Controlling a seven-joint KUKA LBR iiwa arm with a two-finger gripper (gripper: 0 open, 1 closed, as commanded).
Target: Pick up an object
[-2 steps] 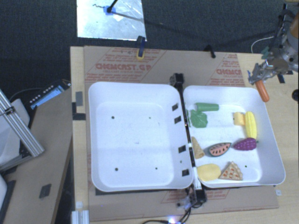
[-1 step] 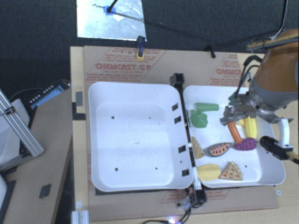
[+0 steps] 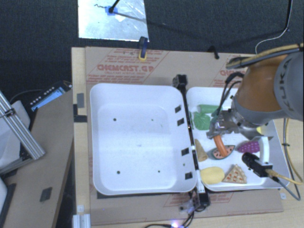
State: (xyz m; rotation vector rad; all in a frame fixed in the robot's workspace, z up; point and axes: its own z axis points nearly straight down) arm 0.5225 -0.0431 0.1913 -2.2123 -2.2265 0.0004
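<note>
My gripper (image 3: 219, 128) hangs low over the middle of the right bin (image 3: 275, 181), with the grey and orange arm behind it to the right. Just below it, an orange carrot-like stick (image 3: 219, 141) runs down to a watermelon slice (image 3: 223, 151); I cannot see whether the stick is gripped. A green toy (image 3: 203, 116) lies to the gripper's upper left. A purple grape bunch (image 3: 249, 147) lies to its right. A pizza slice (image 3: 235, 175), a yellow lemon-like piece (image 3: 212, 175) and a tan wedge (image 3: 201, 151) lie along the near side.
The left bin (image 3: 137, 139) stands next to the right one, joined by a black clipped divider (image 3: 187, 132). Both rest on a cardboard sheet (image 3: 123, 65). A shiny foil square (image 3: 113, 13) lies beyond the bench.
</note>
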